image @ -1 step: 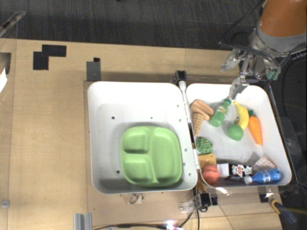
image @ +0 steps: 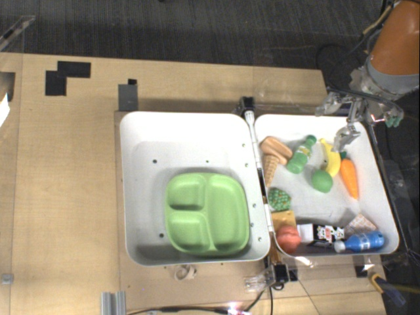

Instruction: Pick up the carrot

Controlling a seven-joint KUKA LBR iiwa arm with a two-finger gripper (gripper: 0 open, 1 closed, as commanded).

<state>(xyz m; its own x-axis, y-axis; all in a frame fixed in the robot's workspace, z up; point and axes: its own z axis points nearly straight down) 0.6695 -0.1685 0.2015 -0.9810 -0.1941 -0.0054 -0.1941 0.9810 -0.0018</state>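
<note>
Here the gripper, finger state indiscernible, hangs near the right bin's far edge; the orange plastic carrot lies just nearer, long axis far-to-near.

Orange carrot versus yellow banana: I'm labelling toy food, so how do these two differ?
The orange carrot is orange with a green top; the yellow banana is plain yellow. The carrot is straight and tapers downward; the banana curves. The carrot lies nearer the bin's right wall; the banana lies just left of it. Both lie in the right white bin.
</note>
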